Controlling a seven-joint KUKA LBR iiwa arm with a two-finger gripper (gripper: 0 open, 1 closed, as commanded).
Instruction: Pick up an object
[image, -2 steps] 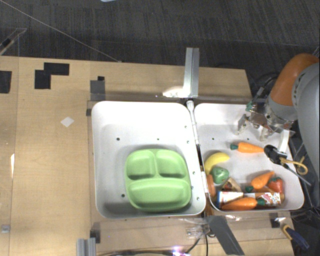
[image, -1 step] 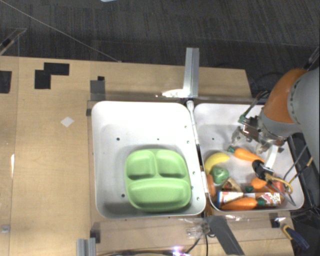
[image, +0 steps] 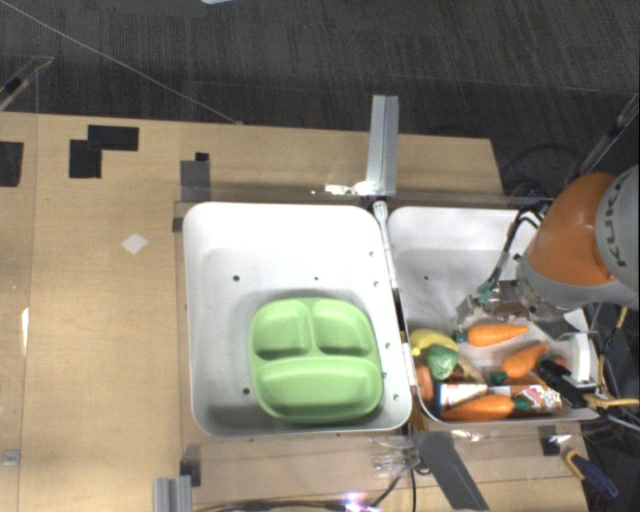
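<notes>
My gripper (image: 487, 303) reaches down into the right bin (image: 440, 250), just above a heap of toy food along the bin's near side. An orange carrot (image: 497, 334) lies directly beneath it; whether they touch is unclear. A second carrot (image: 524, 360) sits to the right, and a third orange piece (image: 483, 407) lies along the near wall. A yellow banana (image: 430, 340) and a green piece (image: 442, 360) lie to the left of the carrots. A bottle with a red and white label (image: 500, 396) lies flat among them.
The left bin (image: 220, 260) holds a green divided tray (image: 315, 357) near its front. A metal post (image: 383, 145) stands behind the wall shared by the bins. The arm's orange band (image: 568, 240) hangs over the right bin's right side.
</notes>
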